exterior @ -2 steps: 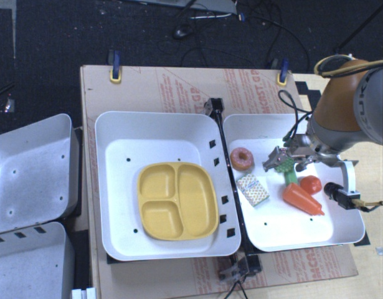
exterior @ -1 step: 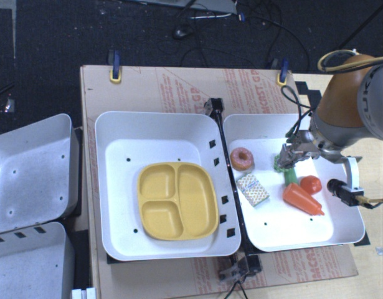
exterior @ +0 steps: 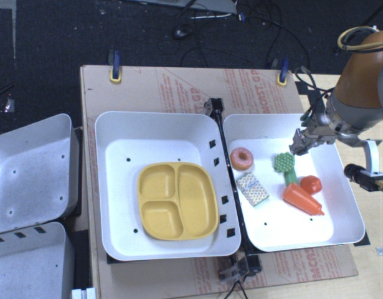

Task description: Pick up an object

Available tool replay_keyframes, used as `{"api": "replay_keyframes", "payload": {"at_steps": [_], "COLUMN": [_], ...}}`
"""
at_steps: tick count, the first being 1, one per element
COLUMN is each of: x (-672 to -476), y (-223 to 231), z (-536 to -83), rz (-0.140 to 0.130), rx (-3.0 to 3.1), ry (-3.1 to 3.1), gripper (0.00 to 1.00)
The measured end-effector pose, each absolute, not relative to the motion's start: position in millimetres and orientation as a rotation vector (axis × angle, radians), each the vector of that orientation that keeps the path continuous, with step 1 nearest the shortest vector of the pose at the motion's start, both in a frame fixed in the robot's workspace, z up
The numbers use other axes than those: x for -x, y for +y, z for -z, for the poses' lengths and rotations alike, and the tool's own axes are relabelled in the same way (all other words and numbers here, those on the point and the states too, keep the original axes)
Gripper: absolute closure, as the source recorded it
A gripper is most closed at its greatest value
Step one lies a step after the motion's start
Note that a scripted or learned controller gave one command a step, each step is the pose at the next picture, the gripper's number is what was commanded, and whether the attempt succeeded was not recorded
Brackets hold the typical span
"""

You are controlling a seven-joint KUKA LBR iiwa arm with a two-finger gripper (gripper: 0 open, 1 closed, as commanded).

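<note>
From the camera above the bench, my claw (exterior: 299, 145) hangs over the upper right part of the right bin (exterior: 340, 167), reaching in from the right. Its tip sits just above and to the right of the green broccoli piece (exterior: 283, 162), near it, though I cannot tell whether it touches. At this slant I cannot make out how my claw is set, so I leave that unsaid. Nothing shows clamped in it.

The things I might pick all lie in the right bin. The broccoli piece lies near the bin's middle, its stalk pointing down toward the orange carrot (exterior: 301, 199). The carrot lies slanted, its thin end toward the lower right, and a red tomato (exterior: 311, 184) sits just beside it on the upper right, seemingly touching. A pink doughnut (exterior: 241, 159) lies flat near the bin's left wall. Below it, just apart, rests a small patterned packet (exterior: 253, 189), tilted.

The left bin (exterior: 116, 167) holds a yellow divided plate (exterior: 177, 200) with three compartments, lying flat near its middle.
</note>
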State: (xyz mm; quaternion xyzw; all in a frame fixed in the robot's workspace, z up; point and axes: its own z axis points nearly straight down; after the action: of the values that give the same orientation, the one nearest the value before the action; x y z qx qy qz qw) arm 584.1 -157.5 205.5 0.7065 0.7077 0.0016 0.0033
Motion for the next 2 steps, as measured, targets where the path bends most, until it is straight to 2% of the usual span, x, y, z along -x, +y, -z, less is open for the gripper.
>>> {"api": "replay_keyframes", "payload": {"at_steps": [1,2], "x": [-585.5,-578.1], "y": [-157.7,-113.5], "z": [-253.1,-246.6], "rz": [-0.005,0.001], "rx": [-2.214,-2.216], "ry": [2.22,2.23], "gripper": [1.0,1.0]}}
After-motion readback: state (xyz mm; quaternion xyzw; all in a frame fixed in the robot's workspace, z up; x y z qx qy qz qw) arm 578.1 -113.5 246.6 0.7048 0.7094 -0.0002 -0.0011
